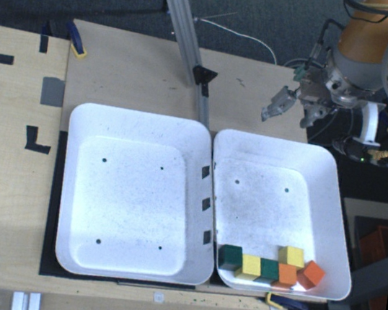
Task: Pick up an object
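1. Gripper [294, 110] open, gripping nothing, hanging above the bench beyond the right bin [331, 209]
2. Coloured blocks [271, 267] clustered along that bin's near wall, well apart from it

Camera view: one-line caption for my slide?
Hand hovers beyond the right bin, above the bench; colored blocks cluster in its near corner.

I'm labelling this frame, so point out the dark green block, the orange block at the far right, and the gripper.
Dark green block [230, 256], camera view, on its top face.
Orange block [312, 274], camera view, on its upper face.
Gripper [294, 109], camera view, midway between its fingertips.
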### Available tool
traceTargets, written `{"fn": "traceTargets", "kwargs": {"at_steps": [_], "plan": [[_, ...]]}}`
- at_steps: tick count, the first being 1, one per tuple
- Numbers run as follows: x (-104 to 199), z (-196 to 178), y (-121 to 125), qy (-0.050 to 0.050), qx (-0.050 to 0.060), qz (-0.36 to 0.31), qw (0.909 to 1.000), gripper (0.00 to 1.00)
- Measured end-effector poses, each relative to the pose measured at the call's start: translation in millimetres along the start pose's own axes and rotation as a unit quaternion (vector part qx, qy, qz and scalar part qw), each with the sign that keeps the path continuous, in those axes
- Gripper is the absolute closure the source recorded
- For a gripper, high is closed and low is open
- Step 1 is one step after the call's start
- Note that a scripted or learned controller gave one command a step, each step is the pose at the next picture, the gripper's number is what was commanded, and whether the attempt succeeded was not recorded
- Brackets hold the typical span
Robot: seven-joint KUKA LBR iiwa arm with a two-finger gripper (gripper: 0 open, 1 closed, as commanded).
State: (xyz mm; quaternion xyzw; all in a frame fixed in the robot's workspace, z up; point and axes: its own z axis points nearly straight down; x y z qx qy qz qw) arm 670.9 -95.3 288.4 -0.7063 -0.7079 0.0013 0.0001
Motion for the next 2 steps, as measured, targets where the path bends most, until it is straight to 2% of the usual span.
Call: {"fn": "traceTargets", "kwargs": {"at_steps": [1,2], "plan": [[-41,23,-106,0.000,0.002,0.004,1.0000,0.00],[-53,75,-146,0.001,0.003,0.002,1.0000,0.00]]}}
